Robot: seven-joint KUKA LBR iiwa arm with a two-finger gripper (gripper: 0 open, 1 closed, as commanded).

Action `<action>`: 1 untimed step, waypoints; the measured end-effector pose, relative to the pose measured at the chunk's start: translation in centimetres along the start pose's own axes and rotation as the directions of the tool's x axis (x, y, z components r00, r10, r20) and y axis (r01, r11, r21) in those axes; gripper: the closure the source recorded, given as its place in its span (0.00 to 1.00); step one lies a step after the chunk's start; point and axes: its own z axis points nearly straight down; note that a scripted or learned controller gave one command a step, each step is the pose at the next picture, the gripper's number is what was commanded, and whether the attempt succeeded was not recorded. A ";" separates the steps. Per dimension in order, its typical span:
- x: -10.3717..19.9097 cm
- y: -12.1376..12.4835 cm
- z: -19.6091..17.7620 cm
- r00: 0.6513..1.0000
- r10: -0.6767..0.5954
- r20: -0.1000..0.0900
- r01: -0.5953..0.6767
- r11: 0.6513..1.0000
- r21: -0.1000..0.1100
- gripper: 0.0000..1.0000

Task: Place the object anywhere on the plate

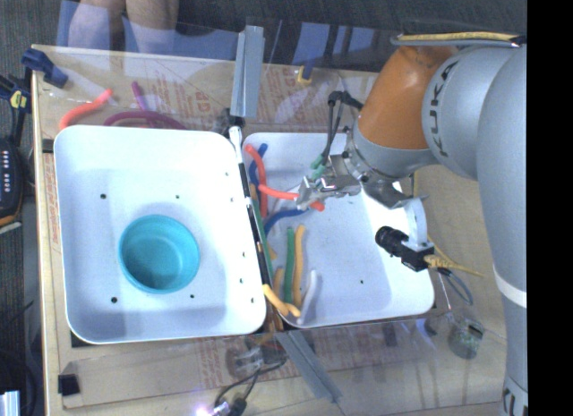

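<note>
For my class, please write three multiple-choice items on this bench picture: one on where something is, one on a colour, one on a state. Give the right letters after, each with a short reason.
1. Where does the blue plate lie?
A. in the left bin
B. in the right bin
C. on the bench outside the bins

2. What colour is the band above the arm's wrist?
A. green
B. orange
C. white

3. How does the plate stand with regard to the task?
A. an object lies on it
B. it is turned over
C. nothing lies on it yet

Key: 1 A, it sits on the left bin's floor. 2 B, the band shows orange against the grey arm. 3 C, its surface shows plain blue, while the gripper is over the right bin.
</note>
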 end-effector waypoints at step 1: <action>7.2 1.1 -1.2 0.944 -0.330 0.000 0.330 0.944 0.001 1.00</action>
